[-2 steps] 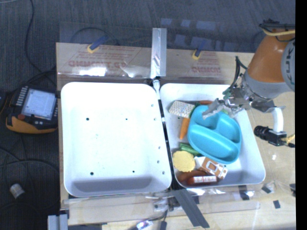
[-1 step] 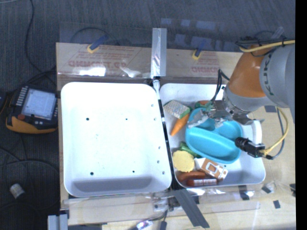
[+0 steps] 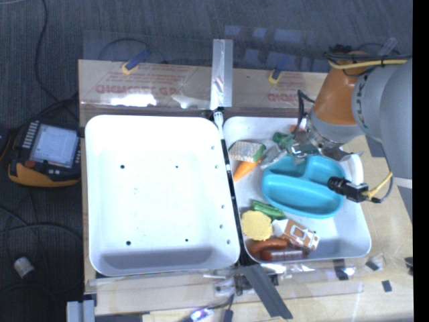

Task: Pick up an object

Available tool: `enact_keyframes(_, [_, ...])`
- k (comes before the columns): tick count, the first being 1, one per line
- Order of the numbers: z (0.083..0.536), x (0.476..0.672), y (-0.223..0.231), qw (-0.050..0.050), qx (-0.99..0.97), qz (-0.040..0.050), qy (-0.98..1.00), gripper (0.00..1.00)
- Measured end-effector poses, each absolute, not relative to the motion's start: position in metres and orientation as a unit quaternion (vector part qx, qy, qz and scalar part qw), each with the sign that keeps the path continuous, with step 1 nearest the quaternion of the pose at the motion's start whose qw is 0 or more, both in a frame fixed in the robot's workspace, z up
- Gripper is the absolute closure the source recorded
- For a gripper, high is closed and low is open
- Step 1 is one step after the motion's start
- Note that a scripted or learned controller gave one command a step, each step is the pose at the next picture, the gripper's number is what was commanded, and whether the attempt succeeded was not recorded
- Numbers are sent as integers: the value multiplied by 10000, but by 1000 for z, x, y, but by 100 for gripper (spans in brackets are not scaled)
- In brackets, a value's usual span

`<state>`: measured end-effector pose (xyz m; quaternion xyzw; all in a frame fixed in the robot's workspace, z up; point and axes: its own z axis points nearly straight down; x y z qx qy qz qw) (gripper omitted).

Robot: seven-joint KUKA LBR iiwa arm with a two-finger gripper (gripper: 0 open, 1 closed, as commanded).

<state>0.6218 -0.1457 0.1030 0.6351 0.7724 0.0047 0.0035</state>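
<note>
My gripper (image 3: 299, 147) reaches down into the back of the right bin (image 3: 358, 243), above the far rim of a blue bowl (image 3: 299, 192). A small green toy (image 3: 282, 139) lies just left of the gripper, and a bit of red (image 3: 293, 129) shows behind it. Left of the bowl lie an orange carrot (image 3: 242, 170) and a tan wedge (image 3: 244, 151). At the front sit a yellow round piece (image 3: 257, 225), a green pod (image 3: 268, 210), a brown sausage (image 3: 275, 252) and a small printed box (image 3: 299, 235). Nothing shows between the gripper's tips.
The left bin (image 3: 154, 193) is beside the right one, split from it by a shared rim (image 3: 231, 186). A handheld pendant (image 3: 47, 154) lies on the floor at the left. The bench's back edge carries taped cardboard (image 3: 154, 86).
</note>
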Motion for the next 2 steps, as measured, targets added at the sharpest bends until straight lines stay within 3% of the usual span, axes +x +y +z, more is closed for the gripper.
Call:
enact_keyframes(1, [108, 621, -139, -8, 6333, 54, 7739, 100])
enact_keyframes(2, [93, 579, -130, 82, 6767, 67, 7362, 100])
